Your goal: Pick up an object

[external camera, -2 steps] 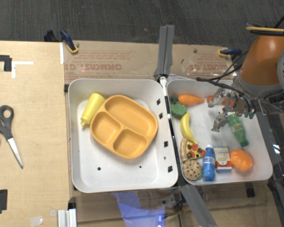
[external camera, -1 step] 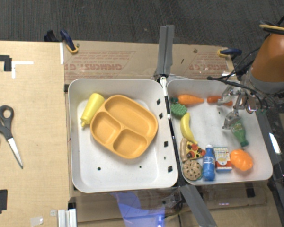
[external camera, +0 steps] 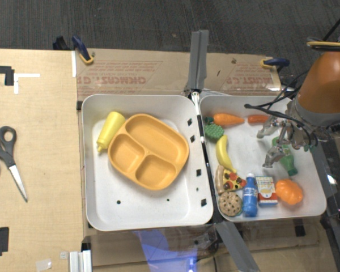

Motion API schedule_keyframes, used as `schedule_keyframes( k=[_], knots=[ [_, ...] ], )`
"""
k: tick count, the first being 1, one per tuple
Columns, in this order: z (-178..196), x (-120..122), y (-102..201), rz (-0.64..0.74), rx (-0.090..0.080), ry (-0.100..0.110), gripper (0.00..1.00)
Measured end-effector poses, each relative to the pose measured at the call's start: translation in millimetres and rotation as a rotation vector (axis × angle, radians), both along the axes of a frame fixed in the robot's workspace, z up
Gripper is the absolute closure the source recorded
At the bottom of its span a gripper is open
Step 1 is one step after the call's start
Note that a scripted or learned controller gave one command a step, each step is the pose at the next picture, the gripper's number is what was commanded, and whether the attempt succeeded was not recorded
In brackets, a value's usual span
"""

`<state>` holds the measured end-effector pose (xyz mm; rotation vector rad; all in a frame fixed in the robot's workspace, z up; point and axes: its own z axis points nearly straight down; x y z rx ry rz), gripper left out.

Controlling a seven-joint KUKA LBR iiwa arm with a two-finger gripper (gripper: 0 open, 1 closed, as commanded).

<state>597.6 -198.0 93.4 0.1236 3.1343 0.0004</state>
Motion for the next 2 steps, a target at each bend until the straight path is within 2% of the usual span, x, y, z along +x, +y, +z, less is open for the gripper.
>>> schedule_keyframes(
  k=[1, 2],
  knots=[
    [-0.9, -63.6, -6.7, 0.146, -0.001, 0.001, 0.00],
    [-0.3, -108.7, -0.9, 0.126, -0.001, 0.001, 0.00]
  ],
)
